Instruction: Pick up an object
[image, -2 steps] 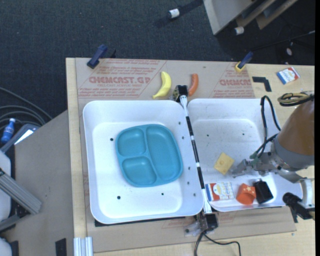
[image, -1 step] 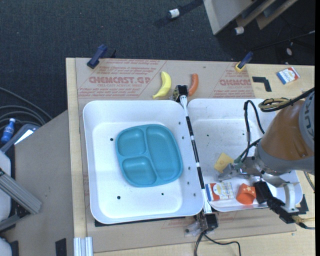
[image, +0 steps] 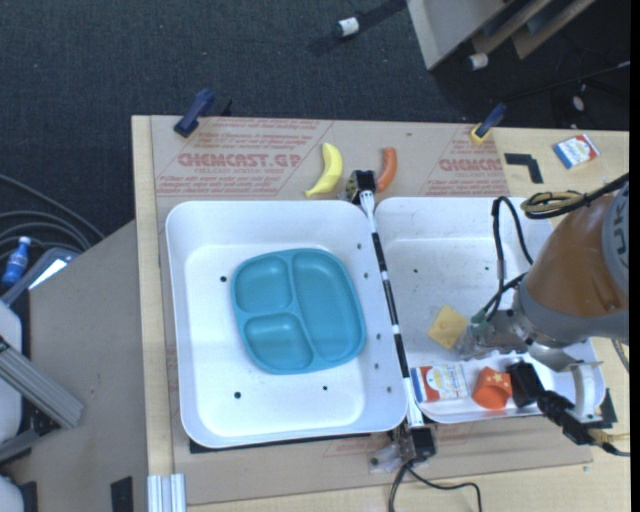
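Sitting in the left bin (image: 200, 300) is a blue divided plate (image: 297, 310), and behind it on the worktop (image: 250, 155) lie a banana (image: 327, 170) and an orange carrot-like piece (image: 387, 168). In the right bin (image: 430, 240) a yellow wedge (image: 448, 327) lies just beside the pincer (image: 474, 338); whether the pincer is parted or grips anything cannot be told. Near the front wall lie a red-and-white packet (image: 440, 383) and an orange-red object (image: 491, 389).

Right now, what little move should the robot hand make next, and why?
Probably a small shift toward the yellow block and then down onto it. The gripper sits right beside that block in the right bin, and I can't see anything held in it yet.
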